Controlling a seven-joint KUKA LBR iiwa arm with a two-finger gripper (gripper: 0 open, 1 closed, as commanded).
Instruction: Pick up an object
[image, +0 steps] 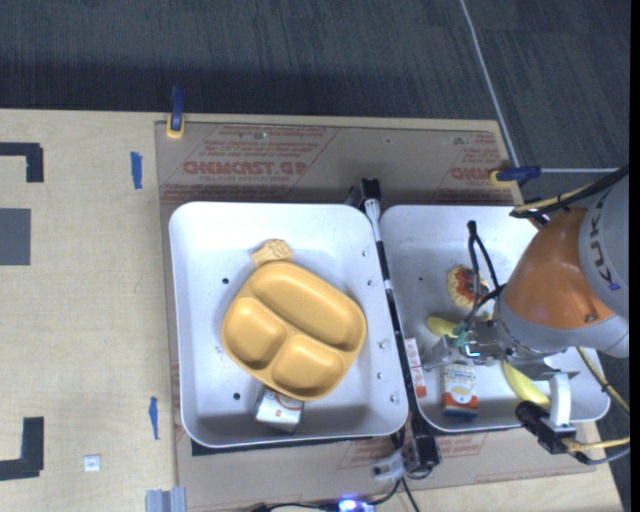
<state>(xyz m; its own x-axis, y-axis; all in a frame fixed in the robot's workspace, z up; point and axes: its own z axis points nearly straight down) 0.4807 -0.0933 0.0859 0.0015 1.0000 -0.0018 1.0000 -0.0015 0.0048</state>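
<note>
My claw (462, 345) sits low in the right bin (420, 235), among a banana (442, 325), a small carton (459, 390) and a round red-and-white object (464, 285). Cannot tell its state. Yellow tray (292, 330) lies in the left bin (200, 300).

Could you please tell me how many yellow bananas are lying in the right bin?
2: one banana near the bin's middle, another banana toward its lower right, partly under the arm, which may hide more.
</note>
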